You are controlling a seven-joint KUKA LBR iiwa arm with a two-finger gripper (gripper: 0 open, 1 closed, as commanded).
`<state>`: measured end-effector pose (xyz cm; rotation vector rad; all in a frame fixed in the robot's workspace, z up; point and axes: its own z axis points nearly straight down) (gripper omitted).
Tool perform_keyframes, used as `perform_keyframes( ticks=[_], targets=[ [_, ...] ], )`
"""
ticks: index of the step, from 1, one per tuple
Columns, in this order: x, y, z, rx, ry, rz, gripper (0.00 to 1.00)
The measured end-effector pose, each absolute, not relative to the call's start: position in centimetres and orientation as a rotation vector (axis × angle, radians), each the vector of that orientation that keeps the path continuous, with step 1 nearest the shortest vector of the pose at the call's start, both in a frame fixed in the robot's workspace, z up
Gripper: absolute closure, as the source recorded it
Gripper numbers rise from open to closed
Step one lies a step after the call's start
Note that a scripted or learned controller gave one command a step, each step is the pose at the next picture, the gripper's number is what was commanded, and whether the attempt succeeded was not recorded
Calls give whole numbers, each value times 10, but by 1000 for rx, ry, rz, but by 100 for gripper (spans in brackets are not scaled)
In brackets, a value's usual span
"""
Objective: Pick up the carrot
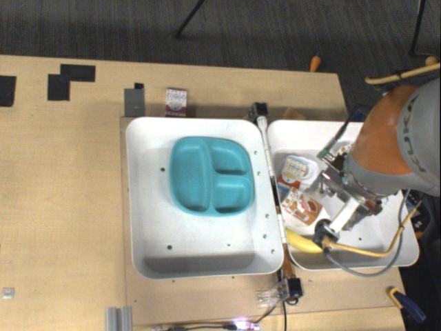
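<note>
Light wooden surface (62, 205) up front, with the left bin (148, 267) holding a teal divided plate (210, 174) and the right bin (365, 243) a yellow banana-looking thing (302, 242) plus a couple of printed packets (298, 167). The grey-and-orange arm (386, 143) hangs over the right bin and covers a good chunk of it, so I honestly can't tell where the carrot is, or whether the gripper (332, 171) is open or closed. Behind the surface it's just dark carpet floor (103, 12).
</note>
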<state>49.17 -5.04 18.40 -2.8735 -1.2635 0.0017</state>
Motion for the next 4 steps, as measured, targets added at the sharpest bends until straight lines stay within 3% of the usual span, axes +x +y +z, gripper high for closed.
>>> perform_keyframes(
  ticks=[1,2,3,4],
  targets=[
    [555,-86,129,-2901,-1202,8,0],
    [488,-12,213,-3116,-351,-1,0],
    [554,10,221,-3117,-373,0,0],
    [585,28,184,-3122,-327,5,0]
  ],
)
